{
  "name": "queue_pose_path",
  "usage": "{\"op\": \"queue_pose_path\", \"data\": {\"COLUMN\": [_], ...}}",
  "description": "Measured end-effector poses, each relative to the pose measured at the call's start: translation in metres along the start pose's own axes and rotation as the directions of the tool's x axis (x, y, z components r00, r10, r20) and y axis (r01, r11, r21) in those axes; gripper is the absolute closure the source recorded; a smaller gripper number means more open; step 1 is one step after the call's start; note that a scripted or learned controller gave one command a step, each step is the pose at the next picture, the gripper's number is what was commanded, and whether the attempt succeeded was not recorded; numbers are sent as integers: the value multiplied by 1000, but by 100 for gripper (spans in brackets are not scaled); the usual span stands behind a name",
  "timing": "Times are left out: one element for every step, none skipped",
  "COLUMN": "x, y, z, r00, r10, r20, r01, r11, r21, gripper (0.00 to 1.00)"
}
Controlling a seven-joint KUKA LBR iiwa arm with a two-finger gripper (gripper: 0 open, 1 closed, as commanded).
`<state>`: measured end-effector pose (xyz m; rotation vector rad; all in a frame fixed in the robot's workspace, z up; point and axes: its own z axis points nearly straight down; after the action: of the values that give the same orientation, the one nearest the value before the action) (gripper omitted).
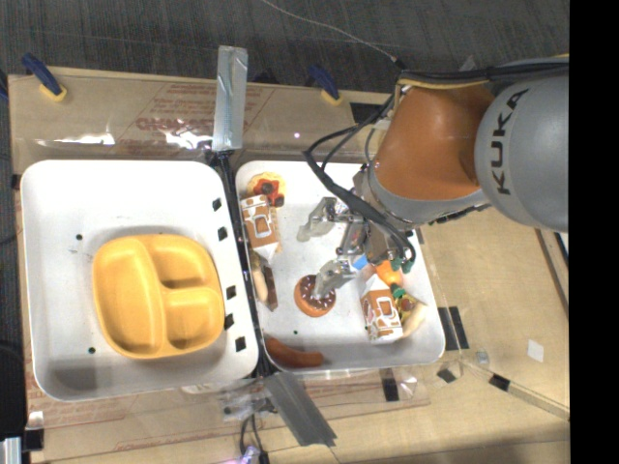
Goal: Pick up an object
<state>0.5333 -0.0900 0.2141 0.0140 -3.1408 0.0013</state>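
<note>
over the right bin (426, 341), the grey arm (503, 153) with its orange band reaches in from the right, and its gripper (322, 252) hangs just above the bin floor. the two metal fingers (315, 222) are spread apart, one toward the back of the bin and one toward the front, with bare white floor showing between them; nothing sits between them. the front finger's tip lies just beside, perhaps touching, a round brown doughnut-like toy (314, 298). to the right of that, near the bin's front right corner, lies a small carton with a house picture (382, 317), with an orange and green piece (389, 273) just behind it. along the bin's left wall sit a second small carton (260, 222), a red and yellow toy (268, 188) behind it, and a thin brown stick-like item (263, 285) in front. a brown sausage shape (294, 358) rests against the front wall. the left bin (58, 201) holds a yellow compartment tray (157, 294), lying flat near its middle.
</note>
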Motion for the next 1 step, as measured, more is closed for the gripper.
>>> {"op": "queue_pose_path", "data": {"x": [24], "y": [-14], "z": [116], "r00": [954], "r10": [300], "r20": [2], "r01": [-300], "r11": [954], "r21": [-1], "gripper": [0]}}
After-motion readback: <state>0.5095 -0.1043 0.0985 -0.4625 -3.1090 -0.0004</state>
